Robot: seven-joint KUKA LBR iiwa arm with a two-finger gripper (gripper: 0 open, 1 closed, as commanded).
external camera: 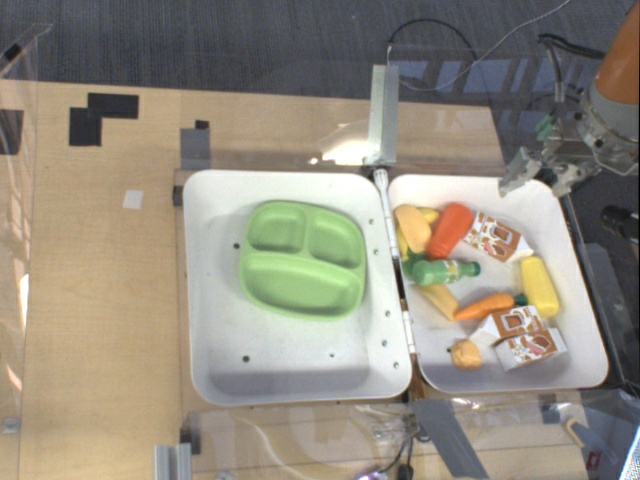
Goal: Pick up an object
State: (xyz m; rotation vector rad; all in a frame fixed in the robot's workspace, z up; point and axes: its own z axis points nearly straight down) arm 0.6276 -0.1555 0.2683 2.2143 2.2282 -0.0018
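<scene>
the gripper (pixel 545 171) hangs over the far right corner of the right bin (pixel 585 360), coming in from the right side, with the orange band on the arm (pixel 620 68) up at the top right. its 2 fingers stand apart, nothing between them, 1 finger (pixel 519 173) tipping down just at the bin's far rim. below it the right bin is crowded: a yellow piece (pixel 411 226) sits at the far left corner against the divider, an orange-red pepper (pixel 452 229) leans right beside it, touching, and a carton (pixel 492 237) lies just to the pepper's right, tilted. nearer the middle a green bottle (pixel 446 270) lies on its side, cap end pointing right. a corn cob (pixel 539 286) rests by the right wall, upright along the wall's line. a carrot (pixel 485 307) lies slantwise in the middle, its tip over a pale yellow wedge (pixel 437 301). toward the near edge a second carton (pixel 527 336) sits tilted, and a small orange nugget (pixel 465 353) lies just left of it, close to the near rim. over in the left bin (pixel 210 368), a green tray (pixel 300 259) with 3 compartments sits in the middle, well apart from all walls. none of the toys touches the gripper; the nearest, the first carton, lies lower and to its left.
</scene>
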